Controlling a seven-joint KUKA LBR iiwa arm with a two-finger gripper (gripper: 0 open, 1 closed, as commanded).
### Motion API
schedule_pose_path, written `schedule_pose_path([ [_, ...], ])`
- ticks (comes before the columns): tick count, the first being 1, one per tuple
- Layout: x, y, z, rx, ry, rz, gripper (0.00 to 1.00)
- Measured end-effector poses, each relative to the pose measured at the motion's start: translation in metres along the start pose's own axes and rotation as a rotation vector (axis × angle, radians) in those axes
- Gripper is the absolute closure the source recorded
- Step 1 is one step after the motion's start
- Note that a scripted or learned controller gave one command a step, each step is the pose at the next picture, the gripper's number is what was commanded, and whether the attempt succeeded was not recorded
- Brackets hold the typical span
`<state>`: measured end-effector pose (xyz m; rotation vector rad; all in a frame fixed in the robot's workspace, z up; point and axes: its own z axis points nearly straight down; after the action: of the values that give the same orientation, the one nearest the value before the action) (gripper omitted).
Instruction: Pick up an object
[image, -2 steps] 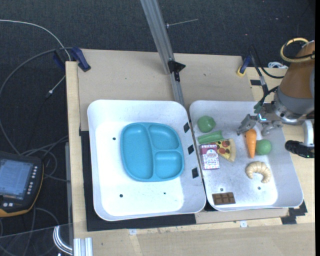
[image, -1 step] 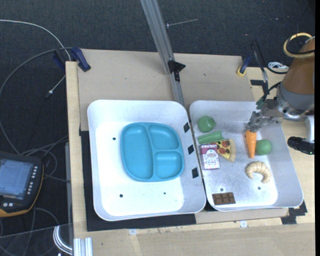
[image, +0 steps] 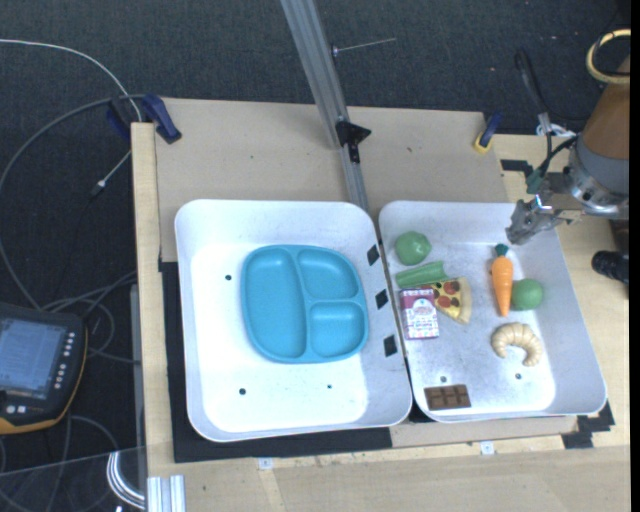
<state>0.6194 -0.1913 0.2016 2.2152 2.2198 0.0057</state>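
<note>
My gripper (image: 522, 224) hangs over the far right corner of the right bin (image: 572, 372), just above and to the right of an orange carrot (image: 502, 284). Nothing shows in its grasp. The right bin also holds a round green fruit (image: 412, 246), a long green vegetable (image: 420, 272), a pizza slice (image: 453, 298), a small pink box (image: 419, 313), a green ball (image: 528, 293) touching the carrot, a croissant (image: 517, 342) and a chocolate bar (image: 447, 397).
The left bin (image: 205, 250) holds a blue divided plate (image: 305, 302). A metal pole (image: 325, 80) slants down to the gap between the bins. Cables and a handheld pendant (image: 35, 365) lie on the dark floor at the left.
</note>
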Motion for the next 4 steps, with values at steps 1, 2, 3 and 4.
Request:
schedule_pose_path([
  [1, 0.000, 0.002, -0.054, 0.000, 0.000, 0.000, 1.00],
  [2, 0.046, 0.008, -0.060, 0.003, 0.001, -0.002, 1.00],
  [3, 0.100, 0.015, -0.045, 0.009, 0.004, -0.004, 1.00],
  [4, 0.159, 0.028, -0.049, 0.004, 0.003, -0.005, 1.00],
])
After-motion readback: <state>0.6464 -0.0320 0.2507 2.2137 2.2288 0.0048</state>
